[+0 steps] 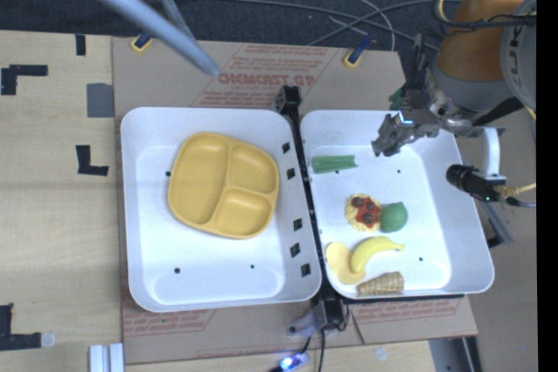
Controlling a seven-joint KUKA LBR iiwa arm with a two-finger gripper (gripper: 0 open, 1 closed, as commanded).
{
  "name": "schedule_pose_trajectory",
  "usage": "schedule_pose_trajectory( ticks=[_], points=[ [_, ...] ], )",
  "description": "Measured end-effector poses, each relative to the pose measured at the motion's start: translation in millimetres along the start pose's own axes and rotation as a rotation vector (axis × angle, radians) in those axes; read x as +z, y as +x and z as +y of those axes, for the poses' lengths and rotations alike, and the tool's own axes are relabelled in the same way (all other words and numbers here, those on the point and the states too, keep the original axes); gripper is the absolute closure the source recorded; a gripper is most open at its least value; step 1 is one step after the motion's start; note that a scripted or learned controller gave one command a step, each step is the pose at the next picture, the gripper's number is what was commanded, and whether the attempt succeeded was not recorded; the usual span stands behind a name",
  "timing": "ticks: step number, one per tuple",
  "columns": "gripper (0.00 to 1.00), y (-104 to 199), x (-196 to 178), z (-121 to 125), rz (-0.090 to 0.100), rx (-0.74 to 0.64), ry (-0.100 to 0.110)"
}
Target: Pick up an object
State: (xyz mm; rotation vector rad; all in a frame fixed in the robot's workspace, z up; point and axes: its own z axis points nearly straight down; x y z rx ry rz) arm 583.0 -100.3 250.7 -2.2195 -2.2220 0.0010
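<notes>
- Two white bins stand side by side on the bench in the camera view: the left bin (139, 213) and the right bin (453, 240), their inner walls touching along a dark divider.
- At the upper right corner of the right bin hangs the gripper (390, 140), dark and small, under the grey arm (475, 74) with its orange band.
- Whether the fingers are open or closed I cannot tell; they appear as one dark shape, and nothing is seen between them.
- Just to the left of the fingers and a little lower lies a flat green piece (334, 162), near the divider, apart from the fingers.
- Lower than the fingers, near the middle of the right bin, sits a small round food item with red spots (363, 211), and a green ball (394, 216) touches its right side.
- Further down from the fingers lies a yellow banana (375, 253), and a pale yellow round piece (340, 261) rests against its left end.
- Just below the banana, at the near wall of the bin, lies a tan waffle cone (382, 283).
- Far to the left of the fingers, in the left bin, rests a yellow plate (223, 185) with three compartments.
- Under both bins lies a sheet of brown cardboard (261, 74) with red print.
</notes>
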Motion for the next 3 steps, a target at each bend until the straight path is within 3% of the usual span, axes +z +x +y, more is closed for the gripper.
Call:
schedule_pose_trajectory(
  ticks=[1,3],
  points=[
    [1.0,46.0,-1.5,-6.9,0.001,-0.004,0.0],
    [1.0,166.0,6.1,-22.1,0.001,-0.006,0.001]
  ],
)
